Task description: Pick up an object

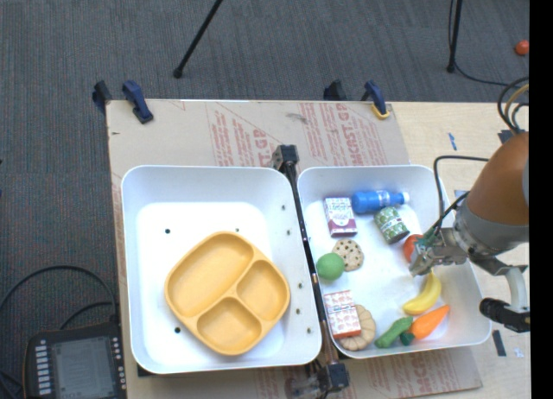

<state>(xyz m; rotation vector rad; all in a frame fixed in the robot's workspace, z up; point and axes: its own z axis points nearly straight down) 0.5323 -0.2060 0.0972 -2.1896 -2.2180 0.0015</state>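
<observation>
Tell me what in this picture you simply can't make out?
- The hand, camera view: too blurred to judge.
- Red object: half covered by the hand, unidentifiable.
- Labels on the small cartons: too small to read.
- Cookie: partly under a carton.

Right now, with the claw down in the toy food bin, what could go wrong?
The claw hangs low by the right wall of the right bin, right above the banana and beside a small red item. It might nudge them instead of grabbing one. The carrot and the green vegetable lie tight against the banana, so two could lift together, or one could slip.
</observation>
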